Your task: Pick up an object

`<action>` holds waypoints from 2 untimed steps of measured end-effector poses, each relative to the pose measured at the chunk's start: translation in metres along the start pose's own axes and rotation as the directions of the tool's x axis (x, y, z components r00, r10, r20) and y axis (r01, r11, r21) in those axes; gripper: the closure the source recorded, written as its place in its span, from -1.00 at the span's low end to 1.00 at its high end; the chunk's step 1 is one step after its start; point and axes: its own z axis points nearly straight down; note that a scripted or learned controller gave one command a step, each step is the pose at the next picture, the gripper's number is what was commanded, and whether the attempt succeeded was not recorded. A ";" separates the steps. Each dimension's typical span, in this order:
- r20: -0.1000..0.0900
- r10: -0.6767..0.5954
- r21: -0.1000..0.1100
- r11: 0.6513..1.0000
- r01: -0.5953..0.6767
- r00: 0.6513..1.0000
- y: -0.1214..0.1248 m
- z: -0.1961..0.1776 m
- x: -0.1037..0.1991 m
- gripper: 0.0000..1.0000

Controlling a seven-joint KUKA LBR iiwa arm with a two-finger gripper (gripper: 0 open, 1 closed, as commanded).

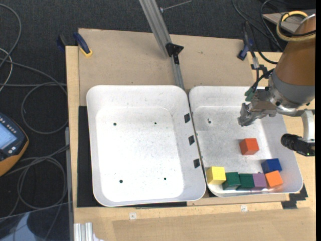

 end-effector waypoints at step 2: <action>-0.004 -0.005 0.006 1.000 0.005 1.000 -0.008 -0.014 0.104 1.00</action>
